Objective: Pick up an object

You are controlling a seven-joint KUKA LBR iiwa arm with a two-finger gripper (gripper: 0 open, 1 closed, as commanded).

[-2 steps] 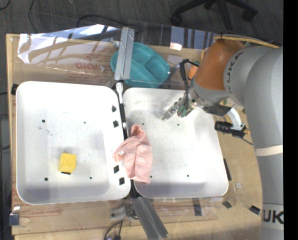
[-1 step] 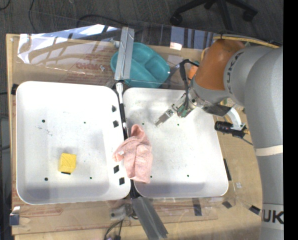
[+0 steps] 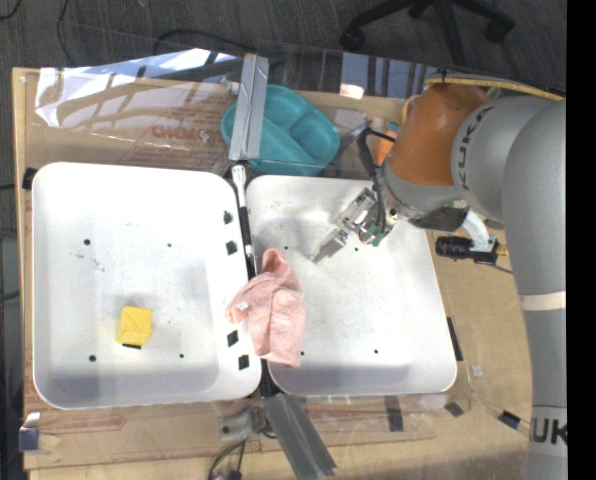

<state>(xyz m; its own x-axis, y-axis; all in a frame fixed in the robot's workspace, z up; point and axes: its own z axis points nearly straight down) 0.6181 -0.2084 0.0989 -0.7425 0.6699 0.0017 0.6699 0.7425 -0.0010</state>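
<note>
A pink cloth (image 3: 271, 308) lies crumpled over the left edge of the right bin (image 3: 418, 358), partly on the divider between the bins. A small yellow block (image 3: 135, 325) rests in the lower part of the left bin (image 3: 68, 198). My gripper (image 3: 327, 249) hangs over the upper middle of the right bin, pointing down and to the left, its tip a short way up and right of the cloth. Nothing shows between its fingers, and it touches neither object.
A teal plastic container (image 3: 283, 133) sits behind the bins near the central divider post. Clear plastic sheeting (image 3: 128, 93) lies along the bench's back left. The grey arm (image 3: 518, 178) fills the right side above the right bin.
</note>
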